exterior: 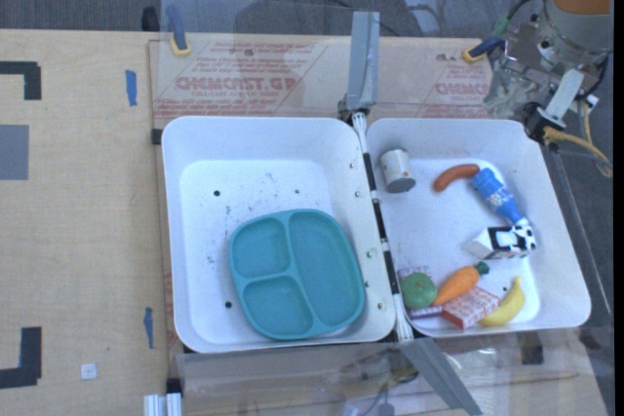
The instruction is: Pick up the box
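From the camera above, the gripper (546, 97) hangs over the far right corner of the right bin (570, 239), holding nothing; whether its jaws stand wide or narrow I cannot tell. The box (471, 307), red, lies at the bin's near edge, touching the carrot (456, 284) and banana (504, 304). The approach has hardly begun: next the arm must travel to the near edge and descend. Faded red lettering on the counter's board is probably "CHEMCAST GP".

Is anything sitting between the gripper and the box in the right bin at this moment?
Nothing lies on top of the box, but it is hemmed in at the right bin's near edge: the carrot touches it above, the banana lies beside it. The gripper sits over the bin's far right corner, with the blue bottle and cow toy lying between.
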